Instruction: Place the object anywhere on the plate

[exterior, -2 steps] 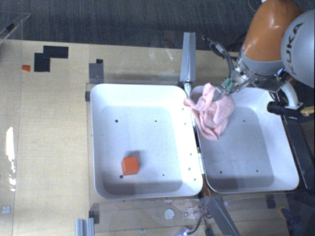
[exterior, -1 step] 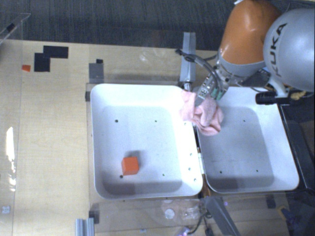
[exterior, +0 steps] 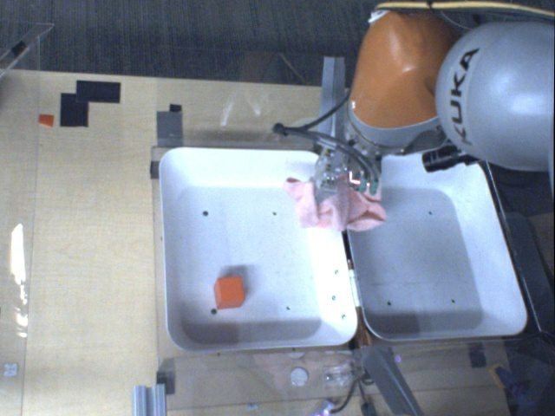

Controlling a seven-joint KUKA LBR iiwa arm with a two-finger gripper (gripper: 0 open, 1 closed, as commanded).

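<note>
A crumpled pink cloth hangs over the seam between the two white bins, near their back edge. My gripper comes down into the middle of it from under the orange wrist band. The cloth bunches out on both sides of the dark fingers, which are shut on it. A small orange cube lies on the floor of the left bin, toward its front left, far from the gripper.
The right bin sits under the arm, whose grey and orange body covers its back edge. Black blocks and a small orange tile lie on the bench at the far left.
</note>
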